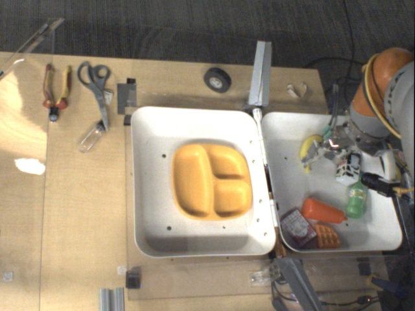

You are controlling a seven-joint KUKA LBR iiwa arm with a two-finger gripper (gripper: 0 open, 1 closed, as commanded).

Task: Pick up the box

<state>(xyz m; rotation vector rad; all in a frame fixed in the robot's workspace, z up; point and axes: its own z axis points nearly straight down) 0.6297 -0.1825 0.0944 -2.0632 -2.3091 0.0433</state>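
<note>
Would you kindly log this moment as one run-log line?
arm: over right bin | gripper: near yellow banana, upper part of bin | box: lying at front edge beside carrot, not held | left bin: yellow tray

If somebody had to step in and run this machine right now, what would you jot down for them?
Gripper: over the back of the right bin, beside a yellow banana-like toy. I cannot tell whether it is open or shut, and nothing shows in its grasp.
Box: small and purplish, lying at the front of the right bin, next to the waffle piece and below the carrot. It is well apart from the gripper.
Left bin: holds a yellow divided tray.
Done: nothing yet; the box sits in the bin.
Left: move to the box, grip it, lift.
</note>
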